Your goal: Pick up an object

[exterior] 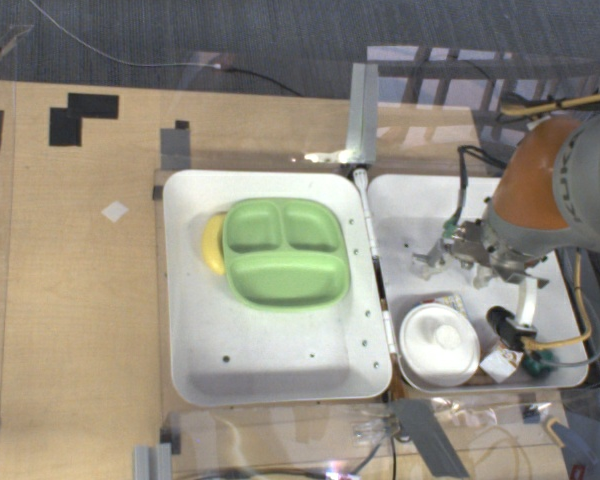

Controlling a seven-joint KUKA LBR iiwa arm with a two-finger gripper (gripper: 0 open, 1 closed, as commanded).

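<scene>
- Bench [70,298]: two white bins side by side, left bin [260,353] and right bin [410,203].
- Arm [590,183] enters from the right and is stationed over the right bin; orange band [525,183] faces the camera.
- Gripper [456,258] sits over the middle of the right bin, pointing down and slightly left. How wide it stands cannot be told from this angle. Nothing is visibly gripped in it.
- Right bin contents, all along the near side:
- white round bowl [438,343] in the near left corner, just nearer than the gripper and apart from it;
- small white block [499,365] just right of the bowl, against the near wall;
- small green thing [538,363] right of the block, close to the near right corner; kind not clear.
- Left bin contents:
- green divided plate [285,251], three compartments, flat, in the far half of the bin;
- yellow thing [212,245] at the plate's left edge, partly covered by it.
- Candidates for the pick all lie in the bins; the closest to the gripper is the white round bowl.
</scene>
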